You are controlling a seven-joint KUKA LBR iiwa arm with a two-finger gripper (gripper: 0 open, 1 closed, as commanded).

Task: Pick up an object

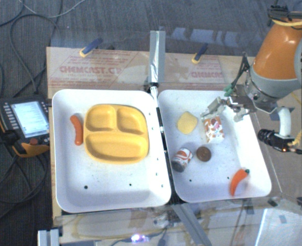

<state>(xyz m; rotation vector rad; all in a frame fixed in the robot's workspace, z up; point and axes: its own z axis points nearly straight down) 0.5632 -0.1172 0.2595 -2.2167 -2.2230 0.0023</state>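
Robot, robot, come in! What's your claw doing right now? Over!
Gripper low over right bin, by the red-and-white packet. Grip unclear. Yellow chip close beside.

Arm [281, 55]: 1 unit, entering from the right edge of the camera view at the upper corner. Large rounded orange band uppermost, grey wrist section directly beneath it, angled down and to the left.

Gripper [216, 108]: 1 unit, 2-finger, metallic, mounted at the left end of the wrist and pointing left and slightly downward. Fingertips lie at the far left of the assembly. Finger spacing not legible at this slant.

Cabling: dark leads run along the wrist's left side.
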